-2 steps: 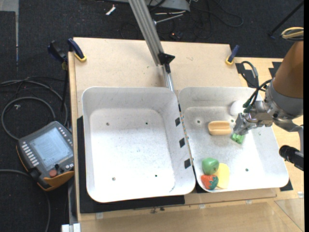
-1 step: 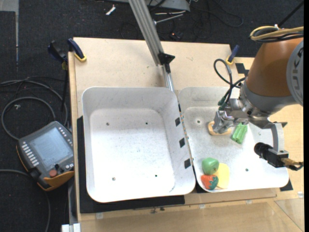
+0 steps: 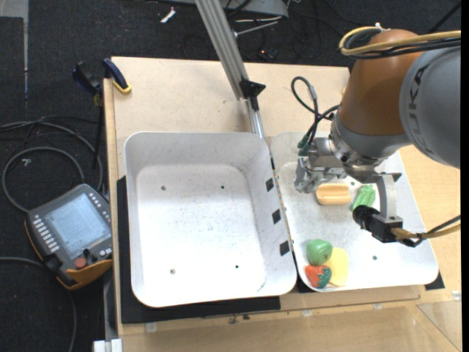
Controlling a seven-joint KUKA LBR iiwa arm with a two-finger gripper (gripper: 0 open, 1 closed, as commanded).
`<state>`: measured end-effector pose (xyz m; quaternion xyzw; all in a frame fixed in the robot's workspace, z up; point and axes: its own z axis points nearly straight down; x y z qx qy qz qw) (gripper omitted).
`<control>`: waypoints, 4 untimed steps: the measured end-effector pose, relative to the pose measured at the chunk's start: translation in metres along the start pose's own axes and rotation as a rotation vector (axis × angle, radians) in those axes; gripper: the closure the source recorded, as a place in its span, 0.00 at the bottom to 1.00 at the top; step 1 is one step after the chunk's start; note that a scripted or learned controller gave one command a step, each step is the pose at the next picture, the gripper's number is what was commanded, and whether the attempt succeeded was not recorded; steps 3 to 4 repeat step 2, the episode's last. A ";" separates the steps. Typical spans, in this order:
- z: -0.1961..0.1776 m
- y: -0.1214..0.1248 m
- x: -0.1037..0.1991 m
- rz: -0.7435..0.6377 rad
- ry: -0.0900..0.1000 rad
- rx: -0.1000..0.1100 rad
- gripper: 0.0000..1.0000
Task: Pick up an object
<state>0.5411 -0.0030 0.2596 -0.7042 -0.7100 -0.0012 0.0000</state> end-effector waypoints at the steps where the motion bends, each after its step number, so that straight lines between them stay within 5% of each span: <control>1: -0.003 0.012 0.051 0.001 0.000 0.000 1.00; 2: 0.006 0.032 0.091 0.002 -0.001 0.001 1.00; 4: 0.006 0.032 0.091 0.002 -0.001 0.001 1.00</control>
